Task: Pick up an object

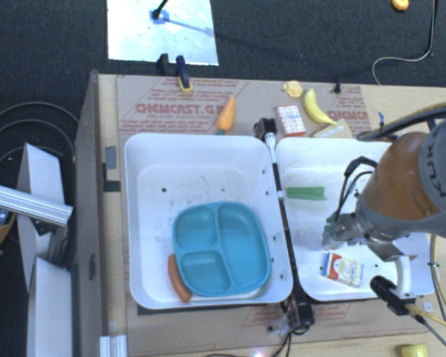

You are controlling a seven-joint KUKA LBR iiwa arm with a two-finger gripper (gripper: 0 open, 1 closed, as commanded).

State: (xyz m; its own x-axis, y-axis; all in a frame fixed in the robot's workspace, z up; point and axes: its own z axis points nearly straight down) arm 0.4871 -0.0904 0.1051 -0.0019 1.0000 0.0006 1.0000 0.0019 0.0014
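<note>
The scene is viewed by one fixed camera, set high above the worktop point(178, 99) and tilted down at a slant. Both bins are taken in whole: the left bin point(152, 162) lies toward 9 o'clock of the frame, the right bin point(312, 158) toward 3 o'clock. The far edge of the worktop is seen at 12 o'clock, with dark floor point(44, 36) beyond it. The arm point(401, 192) is seen entering from 3 o'clock. The distance is moderate, so that small items are shown without fine detail.

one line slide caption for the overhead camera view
KUKA arm over the right bin, near a green strip and small carton; blue tray in left bin.
</note>
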